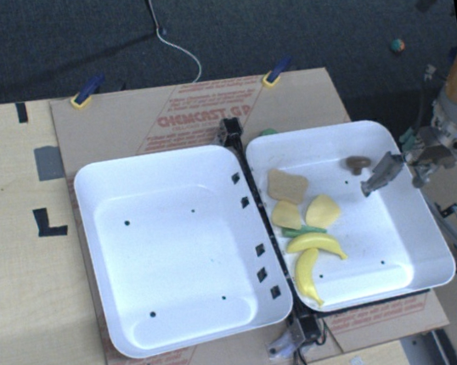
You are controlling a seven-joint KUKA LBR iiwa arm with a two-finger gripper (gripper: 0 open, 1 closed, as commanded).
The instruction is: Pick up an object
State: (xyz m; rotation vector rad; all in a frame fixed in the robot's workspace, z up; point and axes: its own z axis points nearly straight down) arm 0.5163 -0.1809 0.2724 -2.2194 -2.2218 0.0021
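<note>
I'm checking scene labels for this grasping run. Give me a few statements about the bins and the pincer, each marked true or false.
1. Two bananas lie in the right bin. True.
2. The tan block sits in the left bin. False: it is in the right bin, near the divider.
3. The pincer is above the right bin's right side. True.
4. The pincer holds a banana. False: the bananas lie on the bin floor, apart from it.

Pincer (398, 169) at right, fingers apparently spread, nothing between
</note>
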